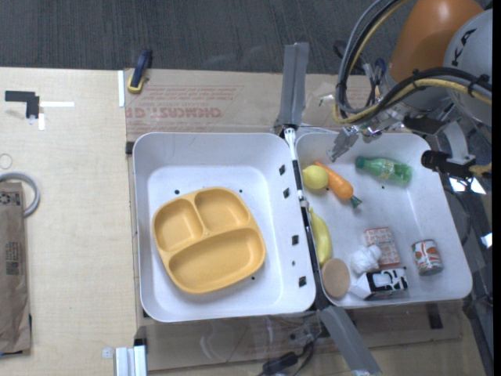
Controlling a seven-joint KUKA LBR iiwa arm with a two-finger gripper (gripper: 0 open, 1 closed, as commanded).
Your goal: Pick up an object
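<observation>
Camera view: gripper (342, 146) hovering over right bin (450, 210), upper-left corner, fingers looking spread, gripping nothing. Carrot (338, 182) and lemon (315, 178) lying just below it, bottle (383, 169) near. Guessing approach step; next needing straight drop onto carrot, then closing.

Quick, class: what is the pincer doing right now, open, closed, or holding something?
Pincer: open, holding nothing, hanging above the carrot near the back of the right bin.
</observation>
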